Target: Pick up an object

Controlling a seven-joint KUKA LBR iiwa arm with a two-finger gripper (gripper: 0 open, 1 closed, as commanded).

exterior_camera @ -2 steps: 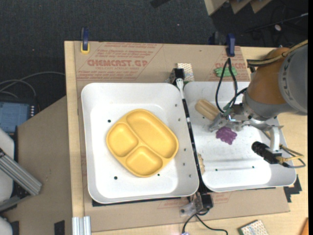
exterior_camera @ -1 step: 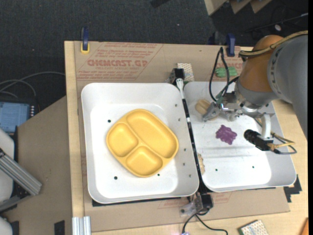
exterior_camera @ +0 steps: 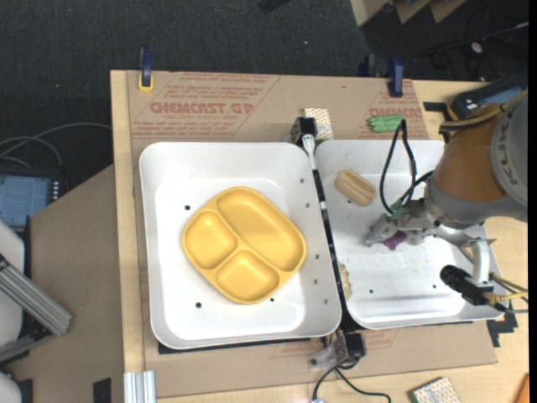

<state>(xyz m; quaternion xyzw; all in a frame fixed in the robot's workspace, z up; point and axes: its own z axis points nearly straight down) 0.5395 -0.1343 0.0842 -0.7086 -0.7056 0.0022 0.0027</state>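
A yellow divided plate (exterior_camera: 243, 243) is seen in a white bin (exterior_camera: 159, 225); a tan block (exterior_camera: 355, 187) and a purple item (exterior_camera: 393, 240) in another.

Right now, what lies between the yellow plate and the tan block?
In the camera view, the bins' adjoining rims lie between the yellow plate and the tan block, plus bare white floor.

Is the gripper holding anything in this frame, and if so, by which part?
Cannot be told. The gripper is low in the right bin, right at a small purple object, but whether that object sits between its fingers is unclear.
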